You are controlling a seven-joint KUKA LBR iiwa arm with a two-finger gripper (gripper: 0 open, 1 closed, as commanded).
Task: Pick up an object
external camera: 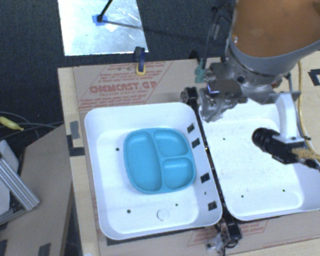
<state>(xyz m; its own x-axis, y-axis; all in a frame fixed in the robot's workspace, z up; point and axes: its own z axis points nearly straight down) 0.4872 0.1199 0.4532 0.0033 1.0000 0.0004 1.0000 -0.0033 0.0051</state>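
We see one candidate to pick up: a blue divided plate [159,160] lying flat in the middle of the left bin [110,218], clear of every wall. Our arm [276,16] comes in from the right and hangs over the far end of the right bin [270,206], with its gripper [212,109] near the strip where the two bins meet, well apart from the plate. We cannot tell how the gripper is set, because the wrist blocks it and the picture is blurred there. We judge that the reach toward the plate has not started. The main risk is the plate itself: it is low, wide and smooth, so a straight descent onto its middle would find no edge to pinch and would slide off. A move across could also catch the raised rims between the bins.
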